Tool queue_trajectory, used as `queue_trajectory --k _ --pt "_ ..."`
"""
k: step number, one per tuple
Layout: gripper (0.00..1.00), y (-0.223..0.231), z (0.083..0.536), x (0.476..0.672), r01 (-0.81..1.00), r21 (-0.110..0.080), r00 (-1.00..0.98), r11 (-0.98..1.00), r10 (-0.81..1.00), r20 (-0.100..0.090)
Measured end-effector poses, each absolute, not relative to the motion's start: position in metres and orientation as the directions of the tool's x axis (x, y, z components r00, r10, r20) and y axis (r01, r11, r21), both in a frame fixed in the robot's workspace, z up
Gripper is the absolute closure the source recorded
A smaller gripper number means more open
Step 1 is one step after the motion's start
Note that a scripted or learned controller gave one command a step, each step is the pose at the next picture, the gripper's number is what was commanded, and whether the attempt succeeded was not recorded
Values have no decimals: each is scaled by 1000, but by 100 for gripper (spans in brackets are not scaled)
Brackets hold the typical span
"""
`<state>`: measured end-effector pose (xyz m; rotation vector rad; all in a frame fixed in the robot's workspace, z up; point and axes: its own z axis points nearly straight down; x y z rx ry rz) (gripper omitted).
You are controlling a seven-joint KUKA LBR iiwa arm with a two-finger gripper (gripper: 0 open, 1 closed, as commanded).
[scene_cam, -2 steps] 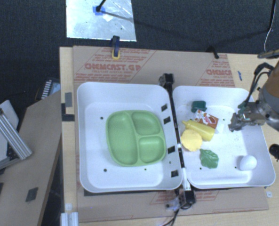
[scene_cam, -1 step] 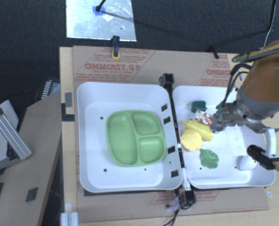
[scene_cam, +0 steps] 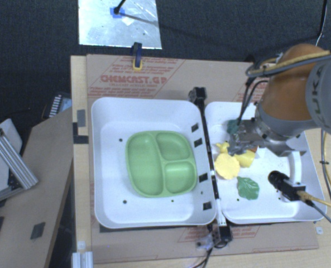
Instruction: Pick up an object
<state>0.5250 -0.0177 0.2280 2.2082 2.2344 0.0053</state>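
Note:
In the right bin [scene_cam: 265, 205] lie a pale yellow round piece [scene_cam: 227, 166], a smaller yellow piece [scene_cam: 245, 159] beside it, a green lump [scene_cam: 248, 187] nearer the front, and a dark teal thing [scene_cam: 233, 127] partly hidden behind the arm. My gripper [scene_cam: 240, 144] hangs low over the yellow pieces near the bin's left side, and its tips sit right at them. Whether anything is between the tips cannot be made out.
The left bin [scene_cam: 109, 121] holds a green divided plate [scene_cam: 159, 163]. A black divider with clips [scene_cam: 205, 149] runs between the bins. The arm's grey and orange body [scene_cam: 296, 94] covers the right bin's far right part.

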Motion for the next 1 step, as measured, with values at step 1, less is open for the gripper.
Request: queue_trajectory --k 1 --pt "100 33 227 522 1000 2 -10 10 1000 2"
